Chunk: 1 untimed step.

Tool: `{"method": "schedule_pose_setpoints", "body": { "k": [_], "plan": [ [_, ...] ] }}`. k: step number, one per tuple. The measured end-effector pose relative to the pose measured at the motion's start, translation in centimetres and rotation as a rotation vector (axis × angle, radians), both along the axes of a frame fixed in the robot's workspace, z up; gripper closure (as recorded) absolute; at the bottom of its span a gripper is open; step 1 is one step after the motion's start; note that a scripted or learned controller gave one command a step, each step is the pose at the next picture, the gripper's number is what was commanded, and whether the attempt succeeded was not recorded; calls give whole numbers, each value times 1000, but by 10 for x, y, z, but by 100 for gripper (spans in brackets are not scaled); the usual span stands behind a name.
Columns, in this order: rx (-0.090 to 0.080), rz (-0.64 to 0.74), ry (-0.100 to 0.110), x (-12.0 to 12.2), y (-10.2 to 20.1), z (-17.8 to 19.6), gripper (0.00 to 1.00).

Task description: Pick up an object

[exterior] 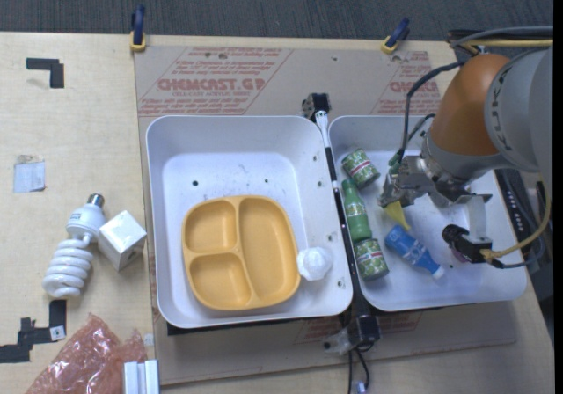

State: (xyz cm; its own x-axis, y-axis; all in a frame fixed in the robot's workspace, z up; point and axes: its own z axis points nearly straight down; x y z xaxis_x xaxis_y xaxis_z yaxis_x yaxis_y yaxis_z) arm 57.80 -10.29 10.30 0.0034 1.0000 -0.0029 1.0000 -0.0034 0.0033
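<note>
White plastic sets the scene: two shallow bins sit side by side on the counter [79, 120], and the right bin [457, 291] is the landmark for what follows. Reaching over its far right side is the grey arm [519, 111] with its orange band, and the tool [403, 188] hangs low over the middle of that bin. Whether the tool is parted or closed cannot be told, and nothing can be seen caught in it, so no hold can be claimed.

Left of the right bin, the left bin [167, 164] carries a yellow divided plate [239, 251] with a small white cap [313, 263] at the plate's right edge.

Inside the right bin, along its left wall, lie a green bottle [355, 210], a green can [359, 166] toward the far end and another green can [371, 258] toward the near end. A blue bottle [413, 251] lies near the bin's middle, and a small yellow piece [396, 209] sits just under the tool.

By my reading, the approach is done and the descent is well along; the grasp itself and the lift remain. The yellow piece or the blue bottle looks the likeliest target.
</note>
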Motion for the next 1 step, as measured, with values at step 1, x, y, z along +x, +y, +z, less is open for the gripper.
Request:
{"method": "schedule_pose_setpoints", "body": {
  "k": [1],
  "plan": [
    [3,3,3,-64,42,89,100]
  ]
}}
